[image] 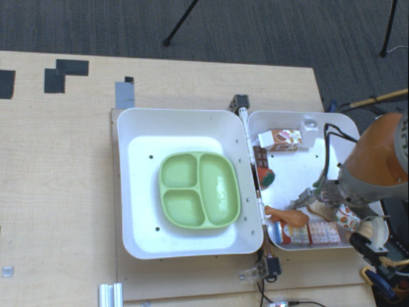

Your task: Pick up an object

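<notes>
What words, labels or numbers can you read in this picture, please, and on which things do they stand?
None can be read.
Small carton at the back of the right bin: red and white print, too blurred.
Flat packet at that bin's front: printed, too small.
Green divided plate in the left bin: no text.

Grey arm (377, 187) — orange band, black cable

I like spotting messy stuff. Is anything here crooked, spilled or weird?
Nothing is spilled or broken. The green divided plate sits a little crooked in the left bin. In the right bin, the toys are bunched along the edges, like the small carton and the orange drumstick.
</notes>
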{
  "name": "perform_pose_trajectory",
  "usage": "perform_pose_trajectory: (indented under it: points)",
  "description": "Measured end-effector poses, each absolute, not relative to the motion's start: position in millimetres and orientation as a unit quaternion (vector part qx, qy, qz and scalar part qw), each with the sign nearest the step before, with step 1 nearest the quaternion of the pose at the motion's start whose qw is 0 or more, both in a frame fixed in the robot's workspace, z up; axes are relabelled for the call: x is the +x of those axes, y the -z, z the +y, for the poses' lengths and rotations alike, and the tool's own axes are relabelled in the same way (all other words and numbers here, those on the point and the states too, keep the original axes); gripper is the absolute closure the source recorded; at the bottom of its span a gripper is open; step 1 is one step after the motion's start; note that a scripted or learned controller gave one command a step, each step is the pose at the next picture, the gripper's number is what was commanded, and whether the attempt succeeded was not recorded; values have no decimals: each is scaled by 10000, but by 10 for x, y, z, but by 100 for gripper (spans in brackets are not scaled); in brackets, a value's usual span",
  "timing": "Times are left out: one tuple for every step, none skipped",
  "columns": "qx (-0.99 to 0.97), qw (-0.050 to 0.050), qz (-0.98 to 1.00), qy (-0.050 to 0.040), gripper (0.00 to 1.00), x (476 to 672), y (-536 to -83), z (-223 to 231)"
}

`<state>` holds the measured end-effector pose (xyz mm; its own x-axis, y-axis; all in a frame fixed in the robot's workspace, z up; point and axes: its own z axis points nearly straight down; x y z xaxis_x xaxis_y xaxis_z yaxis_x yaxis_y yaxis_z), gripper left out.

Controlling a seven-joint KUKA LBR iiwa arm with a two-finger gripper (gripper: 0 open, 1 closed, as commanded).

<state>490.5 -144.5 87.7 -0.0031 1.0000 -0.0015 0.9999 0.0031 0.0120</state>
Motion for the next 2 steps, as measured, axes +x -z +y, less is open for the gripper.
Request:
perform_pose_trajectory:
  points:
    - [7062,80,7079,-53,100,4929,-997,-1451]
    - [7054,14,7088,-14,100,5366,-1682,-1113]
